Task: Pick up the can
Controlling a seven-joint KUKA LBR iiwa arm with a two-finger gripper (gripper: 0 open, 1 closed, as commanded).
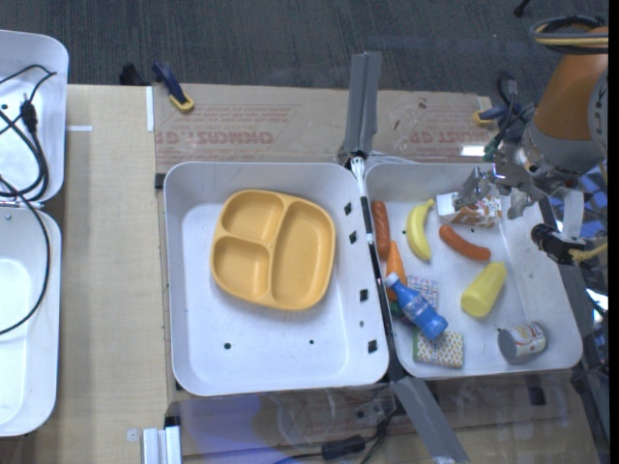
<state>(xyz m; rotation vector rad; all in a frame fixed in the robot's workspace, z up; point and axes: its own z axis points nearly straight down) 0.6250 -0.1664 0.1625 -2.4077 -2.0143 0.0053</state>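
A: Two bins entered on the counter (106, 259), side by side. Nearest item in the right bin (571, 341): the can (522, 340), lying tipped over by the front right corner, open end turned toward the front left, long axis running roughly across the bin.

B: Next entries, moving back?

A: A patterned sponge (440, 350) at the front left; a blue bottle (419, 309) just behind it, touching a small printed packet (423, 288). A yellow cylinder (484, 289), tilted. An orange carrot (395, 261) along the left wall, a red sausage (464, 243) mid-bin, a banana (419, 230), a second sausage (381, 222) by the divider. The left bin (193, 336) lists one yellow divided plate (274, 249).

B: And the gripper?

A: The gripper (481, 201) is logged at the back of the right bin, over a crinkled wrapper (474, 213). Whether its fingers are open or closed cannot be told; clutter masks them.

B: Relation to the can?

A: The can lies well apart from the gripper, toward the front and slightly right. Judged: the arm must travel forward along the bin and align across the can's long axis before descending.
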